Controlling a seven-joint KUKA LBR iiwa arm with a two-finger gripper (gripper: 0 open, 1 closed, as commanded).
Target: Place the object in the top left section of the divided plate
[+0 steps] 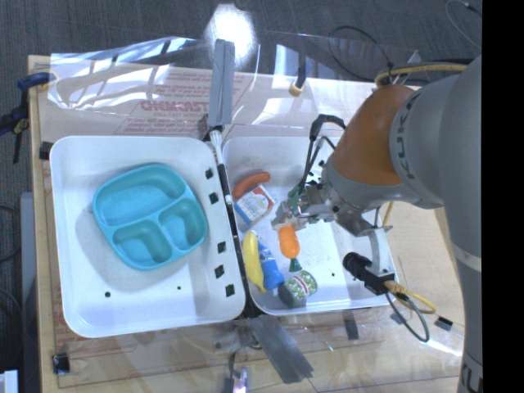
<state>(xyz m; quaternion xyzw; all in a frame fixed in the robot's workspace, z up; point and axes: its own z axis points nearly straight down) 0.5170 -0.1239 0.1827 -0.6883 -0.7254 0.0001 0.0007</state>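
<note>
Two bins before us: the plate [149, 214] sits in the left one, our gripper [293, 216] hovers above the carrot [288, 241] in the right, grip unclear.

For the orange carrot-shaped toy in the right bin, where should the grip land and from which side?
Grip the orange carrot-shaped toy across its thick orange middle, coming straight down from above. It lies flat, its length running toward the green end, with bare bin floor on its right; closing across the narrow width looks safest.
</note>
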